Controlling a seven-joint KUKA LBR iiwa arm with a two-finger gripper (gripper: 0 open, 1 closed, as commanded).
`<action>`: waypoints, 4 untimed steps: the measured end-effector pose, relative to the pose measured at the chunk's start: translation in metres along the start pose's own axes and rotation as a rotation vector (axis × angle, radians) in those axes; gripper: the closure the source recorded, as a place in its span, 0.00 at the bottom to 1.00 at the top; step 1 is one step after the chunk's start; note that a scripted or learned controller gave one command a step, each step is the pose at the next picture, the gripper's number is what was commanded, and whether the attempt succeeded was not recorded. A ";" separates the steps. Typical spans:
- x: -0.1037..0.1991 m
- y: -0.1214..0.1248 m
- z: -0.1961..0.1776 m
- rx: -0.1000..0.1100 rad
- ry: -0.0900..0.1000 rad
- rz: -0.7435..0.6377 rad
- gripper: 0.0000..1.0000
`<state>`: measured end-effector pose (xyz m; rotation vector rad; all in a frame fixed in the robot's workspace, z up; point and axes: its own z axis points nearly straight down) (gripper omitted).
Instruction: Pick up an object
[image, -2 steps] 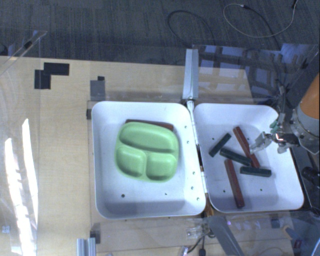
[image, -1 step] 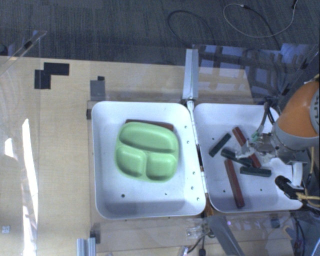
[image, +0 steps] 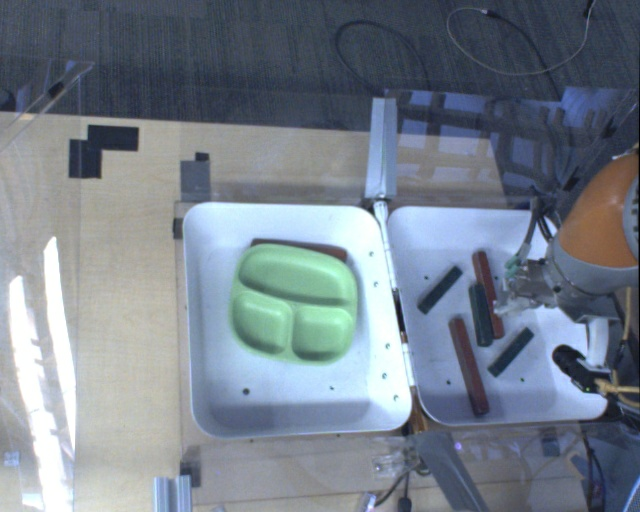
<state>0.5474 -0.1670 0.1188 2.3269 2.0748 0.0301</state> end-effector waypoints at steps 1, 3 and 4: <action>0.000 0.000 0.000 0.000 0.000 0.000 0.00; -0.003 0.051 0.019 0.013 0.002 -0.154 1.00; 0.036 0.030 -0.069 0.022 0.003 -0.175 1.00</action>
